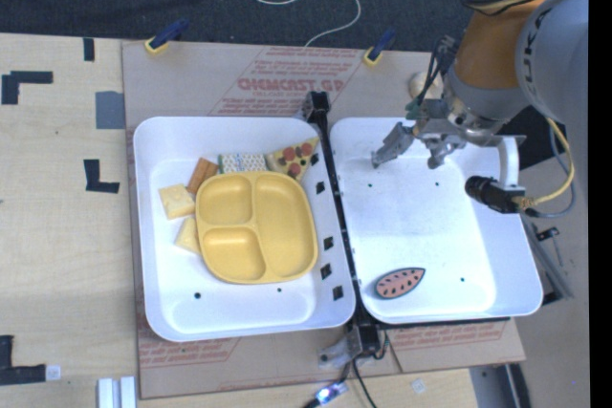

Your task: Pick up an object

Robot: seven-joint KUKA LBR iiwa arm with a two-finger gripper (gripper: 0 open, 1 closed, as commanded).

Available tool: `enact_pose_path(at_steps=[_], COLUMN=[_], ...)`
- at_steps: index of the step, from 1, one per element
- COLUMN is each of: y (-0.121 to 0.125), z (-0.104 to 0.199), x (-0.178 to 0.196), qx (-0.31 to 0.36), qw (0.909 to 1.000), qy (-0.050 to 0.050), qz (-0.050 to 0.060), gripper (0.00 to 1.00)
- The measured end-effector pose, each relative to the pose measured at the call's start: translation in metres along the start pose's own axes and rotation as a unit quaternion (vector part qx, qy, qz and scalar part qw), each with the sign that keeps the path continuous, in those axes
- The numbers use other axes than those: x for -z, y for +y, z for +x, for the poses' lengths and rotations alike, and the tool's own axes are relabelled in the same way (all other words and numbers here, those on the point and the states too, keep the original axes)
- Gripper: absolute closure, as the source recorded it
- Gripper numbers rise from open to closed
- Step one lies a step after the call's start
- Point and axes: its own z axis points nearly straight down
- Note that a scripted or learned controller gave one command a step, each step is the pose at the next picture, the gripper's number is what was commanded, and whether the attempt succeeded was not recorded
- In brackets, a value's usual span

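The tool (pixel 412 151) hovers with fingers spread, apparently gripping nothing, over the right bin's (pixel 497 296) far edge.

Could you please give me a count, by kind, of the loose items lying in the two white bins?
Yellow divided plate, left bin: 1
Toy food pieces along the plate's left and top edges, such as a cracker and a pizza slice, partly hidden: at least 5
Pink seeded slice, right bin: 1
Total: at least 7
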Motion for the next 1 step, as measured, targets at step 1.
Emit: enact_pose_path(at_steps=[1], y=[0.0028], z=[0.0000], x=[0.0087], qx=[0.001], qw=[1.0000], qy=[-0.001], qz=[-0.007], gripper=[0.00])
